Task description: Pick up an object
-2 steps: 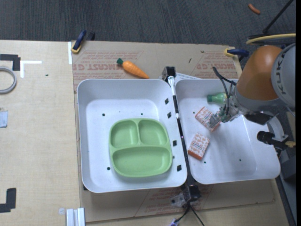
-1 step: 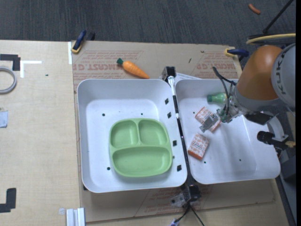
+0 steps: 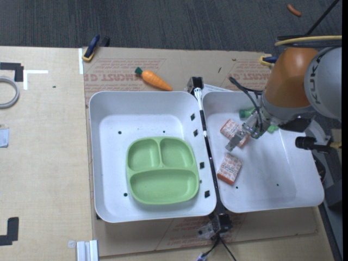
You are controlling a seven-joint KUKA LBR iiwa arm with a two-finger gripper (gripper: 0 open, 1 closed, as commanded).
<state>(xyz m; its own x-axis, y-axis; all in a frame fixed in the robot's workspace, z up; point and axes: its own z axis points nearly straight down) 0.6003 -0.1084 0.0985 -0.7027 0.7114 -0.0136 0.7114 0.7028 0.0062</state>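
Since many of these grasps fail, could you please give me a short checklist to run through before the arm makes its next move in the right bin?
1. Pincer is over the right bin: ok.
2. A target lies near the pincer: ok, the upper red-and-white packet lies just to its left.
3. Packet seen between the fingers: cannot tell, the wrist and cables hide that spot.
4. A second candidate lies free: ok, the lower red-and-white packet sits apart from the pincer near the bin's left wall.
5. Green divided plate is out of the way: ok, it lies in the left bin.
6. Toy carrot is inside a bin: not ok, it lies on the cardboard behind them.
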